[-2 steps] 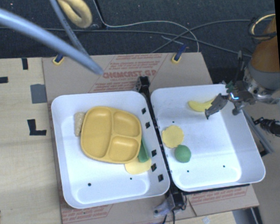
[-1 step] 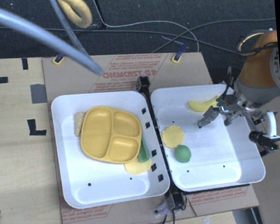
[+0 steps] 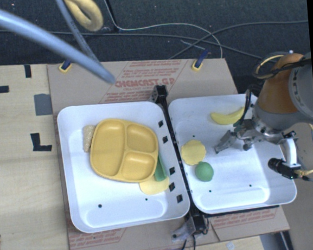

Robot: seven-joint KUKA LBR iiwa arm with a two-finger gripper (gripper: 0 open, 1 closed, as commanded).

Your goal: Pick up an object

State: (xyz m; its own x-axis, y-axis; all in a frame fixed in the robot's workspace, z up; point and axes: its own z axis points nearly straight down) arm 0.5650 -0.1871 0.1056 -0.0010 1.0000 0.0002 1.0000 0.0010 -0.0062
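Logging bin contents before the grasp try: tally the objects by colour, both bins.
Yellow: 4 (divided plate, flat piece under it, round piece, banana)
Green: 2 (ball, strip by the plate)
Tan: 1 (sponge-like block)
Total: 7

Two white bins sitting side by side: left bin (image 3: pixel 82 210), right bin (image 3: pixel 244 195). Both resting on a cardboard sheet (image 3: pixel 147 76) with red print, lying over a wooden bench (image 3: pixel 19 177). Black cables (image 3: pixel 203 36) trailing across the dark surface (image 3: pixel 217 7) behind.
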